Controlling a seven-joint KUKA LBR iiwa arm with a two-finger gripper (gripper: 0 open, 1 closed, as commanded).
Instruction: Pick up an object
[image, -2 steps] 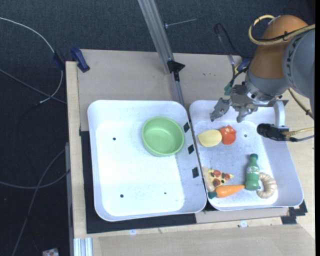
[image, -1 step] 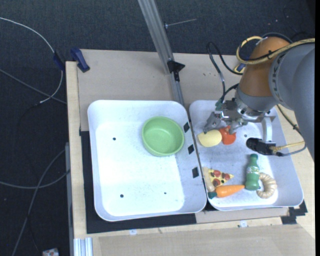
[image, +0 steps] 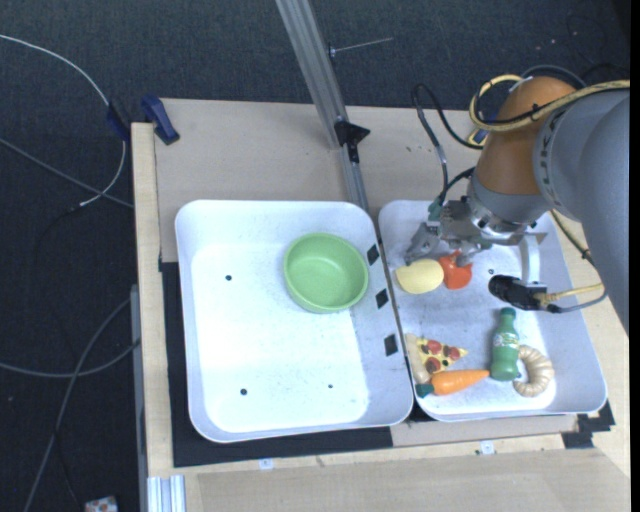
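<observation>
The gripper (image: 440, 250) hangs over the far part of the right bin (image: 590, 385); I cannot tell its state. Just below it lie a yellow lemon-like piece (image: 419, 276) and a red piece (image: 457, 274), touching. Along the near edge crowd a pizza slice (image: 437, 352), carrot (image: 458, 381), green bottle (image: 505, 346) and pretzel (image: 536, 372). The left bin (image: 215, 400) holds 1 green bowl (image: 325, 271), with open floor around it.

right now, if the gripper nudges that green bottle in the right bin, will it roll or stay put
The green bottle lies on its side and looks round, so it would probably roll. The pretzel and carrot beside it may stop it quickly. It looks like a light plastic toy.
</observation>
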